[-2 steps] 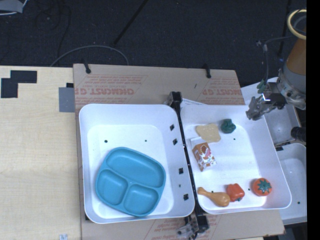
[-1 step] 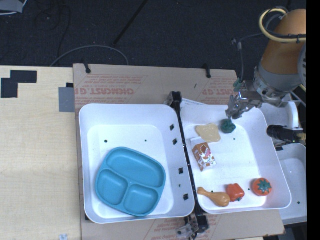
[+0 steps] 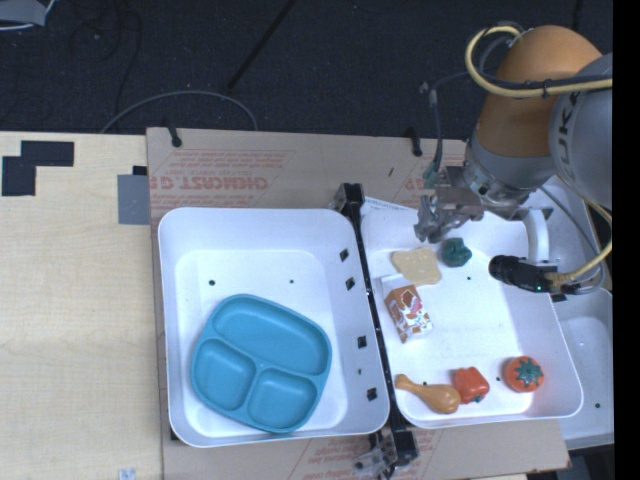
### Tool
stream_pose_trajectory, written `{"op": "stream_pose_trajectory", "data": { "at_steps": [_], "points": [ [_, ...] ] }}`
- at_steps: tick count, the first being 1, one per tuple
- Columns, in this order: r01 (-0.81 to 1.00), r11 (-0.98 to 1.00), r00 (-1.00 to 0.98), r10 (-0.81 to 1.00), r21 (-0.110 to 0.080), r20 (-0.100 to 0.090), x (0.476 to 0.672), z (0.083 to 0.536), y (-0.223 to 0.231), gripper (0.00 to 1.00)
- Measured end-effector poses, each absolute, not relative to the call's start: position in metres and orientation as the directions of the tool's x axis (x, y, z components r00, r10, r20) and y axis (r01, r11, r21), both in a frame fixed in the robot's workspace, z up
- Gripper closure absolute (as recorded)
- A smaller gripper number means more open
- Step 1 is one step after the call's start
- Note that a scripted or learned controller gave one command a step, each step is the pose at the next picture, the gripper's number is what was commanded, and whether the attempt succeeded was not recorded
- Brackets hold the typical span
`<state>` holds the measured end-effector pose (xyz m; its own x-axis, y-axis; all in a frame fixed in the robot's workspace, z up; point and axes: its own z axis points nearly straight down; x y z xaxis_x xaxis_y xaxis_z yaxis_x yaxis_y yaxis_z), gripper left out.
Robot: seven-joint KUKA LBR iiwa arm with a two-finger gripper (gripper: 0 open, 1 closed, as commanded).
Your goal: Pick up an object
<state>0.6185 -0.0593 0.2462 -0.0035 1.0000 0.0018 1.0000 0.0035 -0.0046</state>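
In the right bin (image 3: pixel 520 318) lie a tan bread slice (image 3: pixel 416 265), a small dark teal round piece (image 3: pixel 456 253), a red and white patterned packet (image 3: pixel 408 311), a tan chicken drumstick (image 3: pixel 428 393), a red block (image 3: pixel 470 383) and an orange pumpkin-like toy (image 3: pixel 523 373). My gripper (image 3: pixel 436 225) hangs low over the bin's far part, just above and between the bread slice and the teal piece. Nothing shows between its fingers.
The left bin (image 3: pixel 190 258) holds a blue divided plate (image 3: pixel 261 362). A black divider bar (image 3: pixel 365 308) runs between the bins. A black cylindrical part (image 3: pixel 520 271) juts over the right bin's right side. Cardboard lies under both bins.
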Motion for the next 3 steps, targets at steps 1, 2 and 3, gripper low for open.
{"op": "stream_pose_trajectory", "data": {
  "at_steps": [1,2,3],
  "points": [
    [1.0,0.004,-0.004,1.0,-0.005,0.002,0.615,0.244,-0.015,1.0],
    [1.0,0.005,-0.005,1.0,-0.003,0.002,0.62,0.24,0.048,1.0],
    [1.0,0.006,-0.005,1.0,-0.006,0.002,0.617,0.226,0.103,1.0]
  ]
}}
